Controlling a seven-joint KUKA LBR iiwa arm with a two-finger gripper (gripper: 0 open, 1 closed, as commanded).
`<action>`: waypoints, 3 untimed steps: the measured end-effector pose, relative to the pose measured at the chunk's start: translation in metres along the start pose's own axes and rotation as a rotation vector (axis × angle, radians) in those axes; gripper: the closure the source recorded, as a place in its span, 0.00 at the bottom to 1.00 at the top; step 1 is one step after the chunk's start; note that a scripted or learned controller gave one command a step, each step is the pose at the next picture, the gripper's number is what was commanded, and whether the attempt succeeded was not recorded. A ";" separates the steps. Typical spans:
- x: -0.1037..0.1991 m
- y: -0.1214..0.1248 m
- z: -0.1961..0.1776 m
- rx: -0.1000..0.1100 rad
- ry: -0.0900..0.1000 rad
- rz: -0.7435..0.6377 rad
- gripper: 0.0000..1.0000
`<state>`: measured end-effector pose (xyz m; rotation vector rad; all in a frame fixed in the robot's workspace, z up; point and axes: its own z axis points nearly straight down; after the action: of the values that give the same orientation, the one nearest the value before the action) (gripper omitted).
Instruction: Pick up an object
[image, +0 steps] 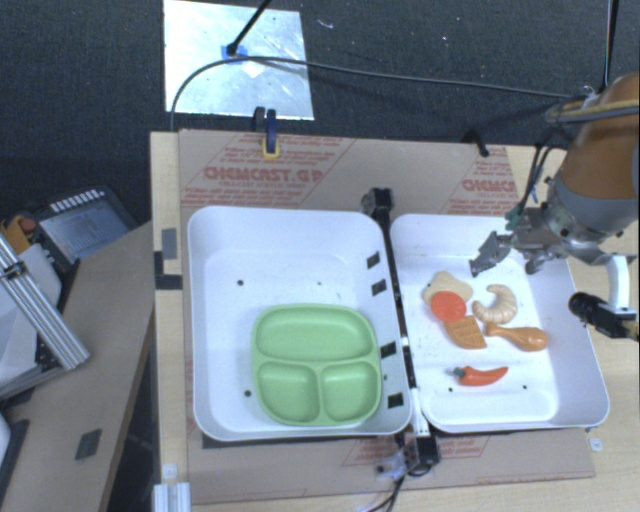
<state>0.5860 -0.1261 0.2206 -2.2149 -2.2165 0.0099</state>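
Several toy foods lie in the right bin (575, 400): a pale slice (447, 287) with a red-orange disc (449, 308) against it, a cream shrimp (498, 303), an orange drumstick (518, 338) and a red chili pepper (482, 376). My gripper (512, 262) hangs over the back of this bin, just above and to the right of the pale slice and behind the shrimp. Its two dark fingers are spread apart and open, with nothing between them.
A green three-compartment plate (315, 362) sits at the front of the left bin (260, 250). A black divider (392, 300) with clips runs between the bins. Cardboard (330, 165) lies under both, and a grey device (85, 230) stands at the far left.
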 end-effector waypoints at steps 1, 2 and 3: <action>0.000 0.003 -0.006 -0.012 -0.002 -0.002 0.00; 0.008 -0.003 0.042 -0.008 -0.001 -0.001 0.00; 0.000 0.004 0.096 -0.007 -0.001 0.000 0.00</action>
<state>0.5888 -0.1255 0.1248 -2.2189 -2.2210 0.0030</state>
